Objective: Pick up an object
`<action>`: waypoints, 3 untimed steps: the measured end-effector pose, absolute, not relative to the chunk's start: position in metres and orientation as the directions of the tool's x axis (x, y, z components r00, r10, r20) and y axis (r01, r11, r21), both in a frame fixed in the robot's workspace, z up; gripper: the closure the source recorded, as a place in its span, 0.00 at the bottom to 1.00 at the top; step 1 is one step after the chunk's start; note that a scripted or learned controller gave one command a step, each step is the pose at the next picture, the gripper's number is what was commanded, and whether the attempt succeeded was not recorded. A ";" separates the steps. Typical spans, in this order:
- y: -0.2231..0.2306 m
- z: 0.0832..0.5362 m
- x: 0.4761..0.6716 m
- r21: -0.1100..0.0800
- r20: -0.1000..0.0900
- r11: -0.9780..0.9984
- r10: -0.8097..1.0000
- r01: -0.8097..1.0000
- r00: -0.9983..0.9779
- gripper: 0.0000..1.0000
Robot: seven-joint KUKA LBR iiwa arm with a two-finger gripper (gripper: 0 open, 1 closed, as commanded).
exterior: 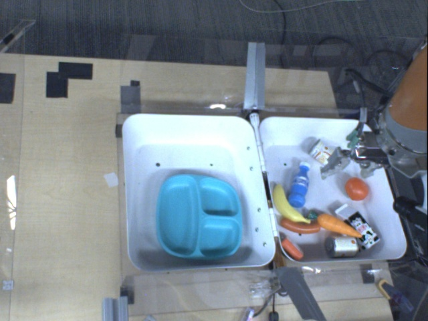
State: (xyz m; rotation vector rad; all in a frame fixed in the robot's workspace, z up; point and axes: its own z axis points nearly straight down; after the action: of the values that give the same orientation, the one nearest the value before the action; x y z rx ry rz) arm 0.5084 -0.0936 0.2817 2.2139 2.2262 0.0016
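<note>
Reaching into the right bin (394,246), the gripper (338,162) was recorded above scattered objects.
Its fingers were seen parted, nothing between them; an orange ball (357,188) lay just beside.

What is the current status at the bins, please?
Gripper over right bin, holding nothing. Orange ball just below it, untouched. Blue bottle, banana, carrot crowd nearby.

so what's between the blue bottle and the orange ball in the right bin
In the camera view, bare white bin floor separates the blue bottle from the orange ball; nothing lies between them. The gripper hovers above that gap.
</note>
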 end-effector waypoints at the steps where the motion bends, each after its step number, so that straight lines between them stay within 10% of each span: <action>1: -0.081 0.266 0.497 0.004 0.001 -0.101 0.995 0.995 0.101 0.00; 3: -0.032 0.183 0.532 0.000 0.000 -0.043 0.999 0.999 0.043 0.00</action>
State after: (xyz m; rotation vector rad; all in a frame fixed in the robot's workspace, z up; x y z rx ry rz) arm 0.5315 -0.0319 0.1830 2.2689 2.1733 -0.0002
